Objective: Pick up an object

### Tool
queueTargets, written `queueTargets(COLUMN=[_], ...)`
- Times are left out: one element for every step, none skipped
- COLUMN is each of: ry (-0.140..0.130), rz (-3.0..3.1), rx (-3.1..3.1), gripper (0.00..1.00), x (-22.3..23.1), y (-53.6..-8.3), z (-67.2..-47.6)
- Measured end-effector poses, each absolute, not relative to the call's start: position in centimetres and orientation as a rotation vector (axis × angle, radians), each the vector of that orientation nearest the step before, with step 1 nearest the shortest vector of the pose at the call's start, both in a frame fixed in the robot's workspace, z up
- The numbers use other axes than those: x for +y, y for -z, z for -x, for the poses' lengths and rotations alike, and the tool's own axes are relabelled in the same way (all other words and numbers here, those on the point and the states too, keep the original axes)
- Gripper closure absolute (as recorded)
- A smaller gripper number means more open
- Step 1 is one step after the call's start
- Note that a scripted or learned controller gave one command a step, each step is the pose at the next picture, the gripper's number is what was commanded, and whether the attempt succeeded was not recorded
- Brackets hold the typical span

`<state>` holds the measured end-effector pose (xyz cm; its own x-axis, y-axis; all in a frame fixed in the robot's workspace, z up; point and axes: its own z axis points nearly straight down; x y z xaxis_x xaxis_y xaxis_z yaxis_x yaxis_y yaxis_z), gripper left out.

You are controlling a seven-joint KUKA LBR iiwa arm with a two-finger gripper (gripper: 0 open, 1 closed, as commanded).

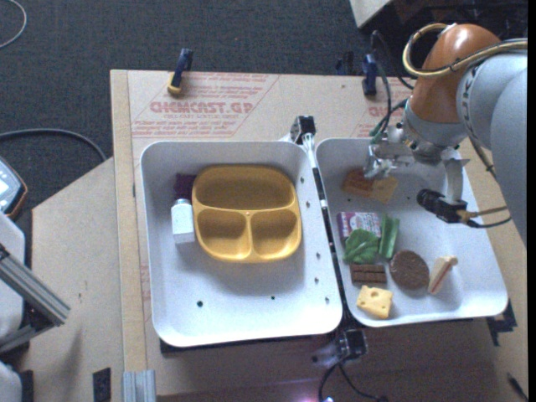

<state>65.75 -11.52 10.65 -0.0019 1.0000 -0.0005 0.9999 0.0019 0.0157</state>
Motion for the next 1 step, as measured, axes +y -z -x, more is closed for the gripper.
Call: queueTargets(ry=[-0.006], rz=[-2.216], rx=[2.217], gripper=[1.0], x=[-11.89], y=[-15.22], z=[-66.41])
